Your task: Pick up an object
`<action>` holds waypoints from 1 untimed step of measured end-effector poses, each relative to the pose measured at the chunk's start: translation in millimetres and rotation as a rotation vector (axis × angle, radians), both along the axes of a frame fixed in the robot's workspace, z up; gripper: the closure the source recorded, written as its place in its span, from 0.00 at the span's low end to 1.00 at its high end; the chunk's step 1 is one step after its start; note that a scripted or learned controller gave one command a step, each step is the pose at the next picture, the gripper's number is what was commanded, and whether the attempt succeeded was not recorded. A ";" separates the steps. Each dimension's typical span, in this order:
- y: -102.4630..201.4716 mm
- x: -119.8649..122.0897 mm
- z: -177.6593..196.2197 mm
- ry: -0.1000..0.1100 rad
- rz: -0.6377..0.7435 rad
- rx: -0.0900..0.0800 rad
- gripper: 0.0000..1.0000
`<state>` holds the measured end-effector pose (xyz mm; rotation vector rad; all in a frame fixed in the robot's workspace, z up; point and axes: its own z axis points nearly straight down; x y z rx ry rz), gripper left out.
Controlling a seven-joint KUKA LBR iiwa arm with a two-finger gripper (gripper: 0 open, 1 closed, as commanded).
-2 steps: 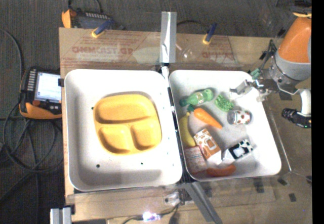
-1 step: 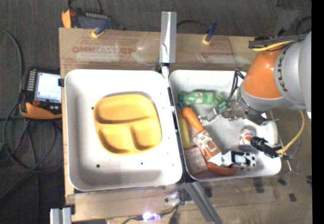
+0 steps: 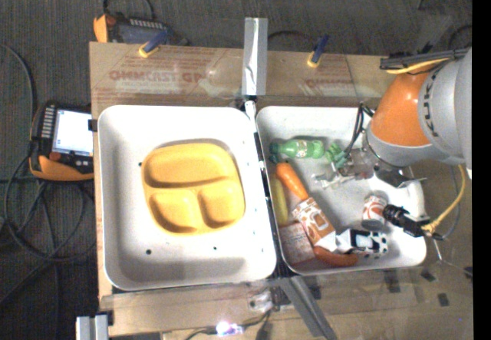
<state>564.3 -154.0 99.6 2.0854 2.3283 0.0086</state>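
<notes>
Right bin (image 3: 415,194) is crowded: green bottle (image 3: 300,149) far, carrot (image 3: 291,179) beside a carton (image 3: 312,220), black-and-white box (image 3: 368,242) near. Gripper (image 3: 343,170) hangs over bare floor just right of bottle; grip state unreadable. Yellow tray (image 3: 195,185) sits left.

The grey arm (image 3: 453,112) comes in from the right, its orange band (image 3: 403,112) just above the wrist. The wrist bends down and leftward, ending in the gripper (image 3: 341,171), which is seen from above and looks small and metallic.
</notes>
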 end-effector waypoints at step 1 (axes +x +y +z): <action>-0.1 -0.1 -0.1 0.000 0.000 0.000 0.00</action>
